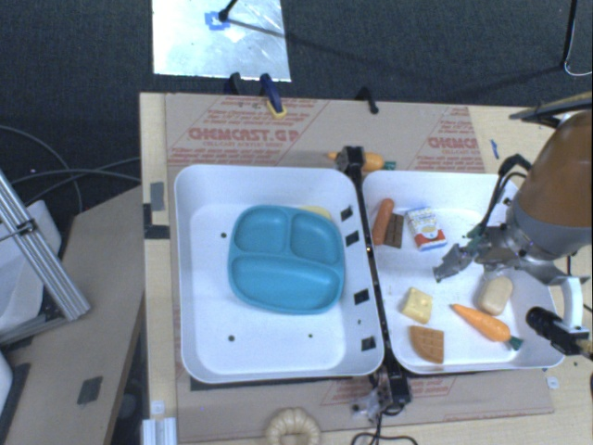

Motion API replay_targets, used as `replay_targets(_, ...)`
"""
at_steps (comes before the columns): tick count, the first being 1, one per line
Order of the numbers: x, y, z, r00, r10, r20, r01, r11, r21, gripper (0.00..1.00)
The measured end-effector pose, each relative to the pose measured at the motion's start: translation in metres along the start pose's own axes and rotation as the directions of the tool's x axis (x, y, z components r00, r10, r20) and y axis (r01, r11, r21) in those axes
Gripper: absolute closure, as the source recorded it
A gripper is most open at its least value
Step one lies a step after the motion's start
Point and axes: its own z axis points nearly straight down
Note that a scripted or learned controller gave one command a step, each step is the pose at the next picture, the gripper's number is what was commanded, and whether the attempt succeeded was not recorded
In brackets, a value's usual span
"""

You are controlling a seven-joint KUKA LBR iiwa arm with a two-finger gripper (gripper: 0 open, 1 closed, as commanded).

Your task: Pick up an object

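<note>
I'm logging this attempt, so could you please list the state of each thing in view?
Gripper: low over the right bin, nothing between its fingers.
Blue divided plate: flat in the left bin.
Carrot: lying down.
Hot dog: lying down.
Cheese wedge: lying in the right bin.
Waffle: flat.
Small carton: lying down.

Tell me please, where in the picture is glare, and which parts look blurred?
In the camera view, strong glare whitens the shiny sheet on the dark floor above the bench; the arm at the right looks soft and blurred, and the gripper is smeared; the blue tray and carrot are evenly lit with faint shadows.
</note>
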Motion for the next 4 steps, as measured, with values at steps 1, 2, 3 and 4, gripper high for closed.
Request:
replay_targets(1,0.000,0.003,-0.006,1.000,-0.003,0.002,0.003,1.000,-0.012,0.00)
replay_targets(2,-0.002,0.013,0.045,1.000,-0.001,0.001,0.001,1.000,-0.008,0.00)
replay_targets(3,-0.001,0.014,0.097,1.000,0.000,0.001,0.000,1.000,-0.010,0.00)
replay_targets(4,-0.002,0.015,0.084,1.000,0.000,0.002,0.000,1.000,-0.013,1.00)
